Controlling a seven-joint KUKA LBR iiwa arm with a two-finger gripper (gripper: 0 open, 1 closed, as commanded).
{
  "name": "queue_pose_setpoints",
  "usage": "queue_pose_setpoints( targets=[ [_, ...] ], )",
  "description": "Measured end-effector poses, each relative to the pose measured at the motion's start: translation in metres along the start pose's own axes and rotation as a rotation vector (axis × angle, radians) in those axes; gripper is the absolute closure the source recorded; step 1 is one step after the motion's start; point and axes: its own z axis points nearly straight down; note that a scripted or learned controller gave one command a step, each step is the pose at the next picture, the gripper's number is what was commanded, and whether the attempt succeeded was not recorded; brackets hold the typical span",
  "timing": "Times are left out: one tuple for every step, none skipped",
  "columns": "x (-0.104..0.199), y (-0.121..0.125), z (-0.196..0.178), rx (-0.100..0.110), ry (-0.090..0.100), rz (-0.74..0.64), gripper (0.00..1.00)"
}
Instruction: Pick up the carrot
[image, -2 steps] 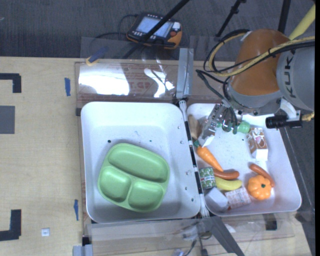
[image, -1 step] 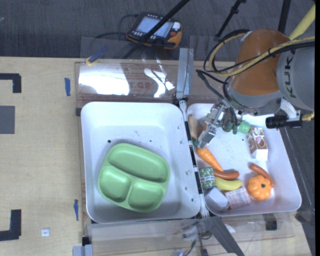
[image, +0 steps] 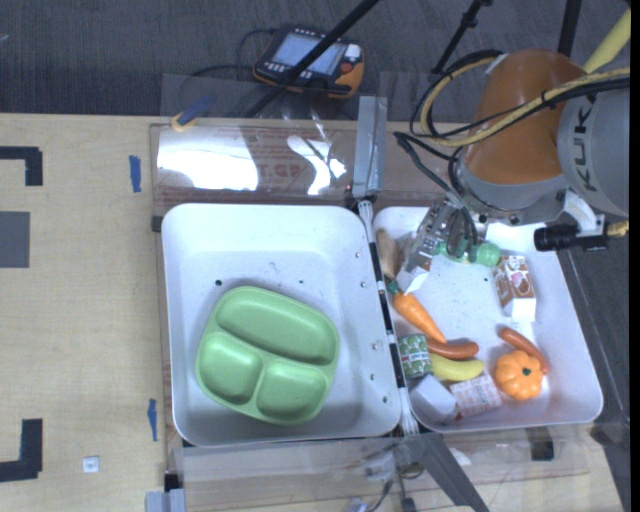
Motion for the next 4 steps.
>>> queue_pose_setpoints(
  targets=[
    [-0.009, 0.069, 0.012, 0.004, 0.006, 0.08, 1.0],
    [-0.009, 0.069, 0.012, 0.004, 0.006, 0.08, 0.0],
    [0.038, 0.006, 0.011, 0.008, 0.011, 0.187, 0.0],
    [-0.004, -0.092, 0.055, 0.008, 0.011, 0.092, 0.0]
  ],
)
